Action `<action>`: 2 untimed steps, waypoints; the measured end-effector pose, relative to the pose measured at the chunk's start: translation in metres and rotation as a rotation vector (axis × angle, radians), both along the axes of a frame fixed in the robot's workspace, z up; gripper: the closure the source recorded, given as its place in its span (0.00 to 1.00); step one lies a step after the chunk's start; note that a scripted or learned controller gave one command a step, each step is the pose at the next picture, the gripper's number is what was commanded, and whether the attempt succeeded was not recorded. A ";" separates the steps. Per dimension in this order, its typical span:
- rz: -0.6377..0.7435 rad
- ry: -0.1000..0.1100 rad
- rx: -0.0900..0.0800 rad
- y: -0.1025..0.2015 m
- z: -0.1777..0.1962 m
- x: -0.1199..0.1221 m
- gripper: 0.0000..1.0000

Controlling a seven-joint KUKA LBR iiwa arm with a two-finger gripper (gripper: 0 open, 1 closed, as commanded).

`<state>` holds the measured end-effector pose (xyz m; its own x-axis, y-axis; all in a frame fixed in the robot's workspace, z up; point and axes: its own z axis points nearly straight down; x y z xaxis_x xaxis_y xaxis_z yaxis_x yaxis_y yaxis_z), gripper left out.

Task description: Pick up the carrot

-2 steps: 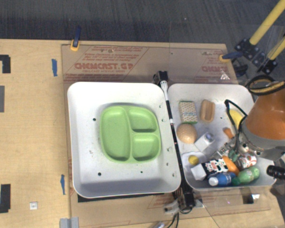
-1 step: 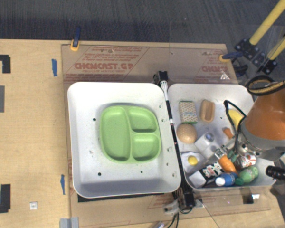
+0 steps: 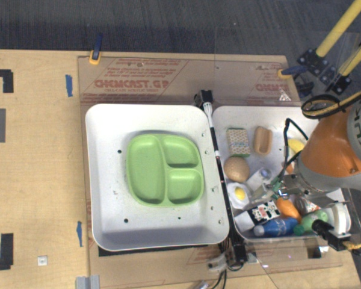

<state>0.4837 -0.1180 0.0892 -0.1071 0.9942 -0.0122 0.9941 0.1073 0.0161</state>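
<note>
Two shallow white bins sit side by side on the bench (image 3: 36, 161), which keeps the toys corralled for the arm reaching in from the right. The left bin (image 3: 102, 173) carries a green divided plate (image 3: 165, 168), set in the middle of it. The right bin (image 3: 219, 116) is crowded: a waffle-like square (image 3: 237, 141) and a tan bread roll (image 3: 263, 140) at the far end, a brown egg-shaped piece (image 3: 236, 168) and a fried egg (image 3: 238, 193) nearer the left wall, a blue bottle (image 3: 277, 226) and a green piece (image 3: 307, 224) along the near wall.

The carrot (image 3: 287, 208) lies in the near right part of that bin, just beyond the blue bottle and touching or nearly touching its neighbours. It shows as a short, glossy orange lump, rounded at the end, partly covered by the arm's wrist, so its full length and any green top are hidden.

The gripper (image 3: 281, 188) hangs low over this cluster, right above the carrot, probably lined up for a grasp. How far the fingers stand apart I cannot tell, as the wrist and clutter blur them; nothing is seen held between them
</note>
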 end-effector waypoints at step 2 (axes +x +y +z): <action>-0.469 0.004 0.028 -0.023 0.001 0.003 0.00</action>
